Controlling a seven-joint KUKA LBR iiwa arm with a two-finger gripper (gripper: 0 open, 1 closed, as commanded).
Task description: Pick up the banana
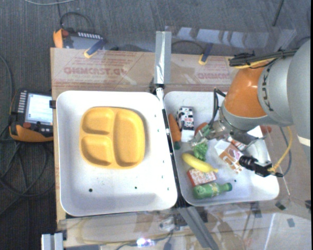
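Banana (pixel 199 163): right bin (pixel 261 194), lower-left part, long axis running upper-left to lower-right, red carton (pixel 201 177) just below. End effector (pixel 215 132): up and right of banana, near; grip state impossible to tell.

A robot lab: a grey and orange robot arm (pixel 261 95) reaches over two white bins (pixel 115 191) on a taped-up table (pixel 120 72), cables (pixel 5 160) trailing across grey carpet (pixel 21 35).
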